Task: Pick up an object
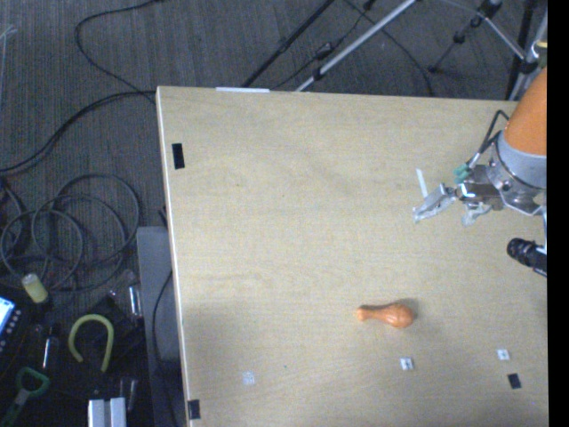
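The gripper (437, 205) is reaching in from the right over the pale wooden bench top (293, 229), its two metal fingers (428, 210) lying spread apart and pinching nothing. Behind it, the arm's orange band (533, 118) is showing at the frame's edge. An orange, pear-shaped object (388, 315) is lying on the bench well below the gripper, apart from it.

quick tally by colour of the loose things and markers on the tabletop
Orange pear-shaped object: 1
Black tabs at the table's left edge: 2
Black marker: 1
Small white squares: 3
Total: 7
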### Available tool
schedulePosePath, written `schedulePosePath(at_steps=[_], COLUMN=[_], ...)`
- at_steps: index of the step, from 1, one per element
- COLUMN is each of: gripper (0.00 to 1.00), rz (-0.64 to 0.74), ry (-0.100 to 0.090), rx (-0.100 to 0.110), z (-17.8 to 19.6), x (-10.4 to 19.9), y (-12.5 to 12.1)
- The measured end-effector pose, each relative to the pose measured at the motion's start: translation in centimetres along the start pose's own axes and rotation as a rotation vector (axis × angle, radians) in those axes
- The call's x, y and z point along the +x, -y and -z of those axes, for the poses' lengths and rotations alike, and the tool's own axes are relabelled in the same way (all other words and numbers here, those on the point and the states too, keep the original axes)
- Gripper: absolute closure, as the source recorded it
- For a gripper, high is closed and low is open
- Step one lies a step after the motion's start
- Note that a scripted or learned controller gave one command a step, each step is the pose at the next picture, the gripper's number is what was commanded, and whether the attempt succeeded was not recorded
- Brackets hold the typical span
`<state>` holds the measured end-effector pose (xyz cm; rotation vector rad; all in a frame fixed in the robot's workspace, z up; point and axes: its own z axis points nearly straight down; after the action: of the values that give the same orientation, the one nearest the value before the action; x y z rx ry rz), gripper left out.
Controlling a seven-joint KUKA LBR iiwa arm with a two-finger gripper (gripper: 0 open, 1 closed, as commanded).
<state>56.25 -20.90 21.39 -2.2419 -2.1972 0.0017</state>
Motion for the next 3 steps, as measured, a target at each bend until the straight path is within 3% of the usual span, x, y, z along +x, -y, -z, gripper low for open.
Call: schedulePosePath(at_steps=[1,2,3], gripper=[0.00,0.00,0.00], rz=[0.064,0.134,0.413], ry=[0.003,0.005,0.003], rx=[0.000,-0.001,-0.001], z=[-6.6,-13.0,-13.0], x=[-0.4,-1.1,2.7], y=[-5.6,-9.7,-10.6])
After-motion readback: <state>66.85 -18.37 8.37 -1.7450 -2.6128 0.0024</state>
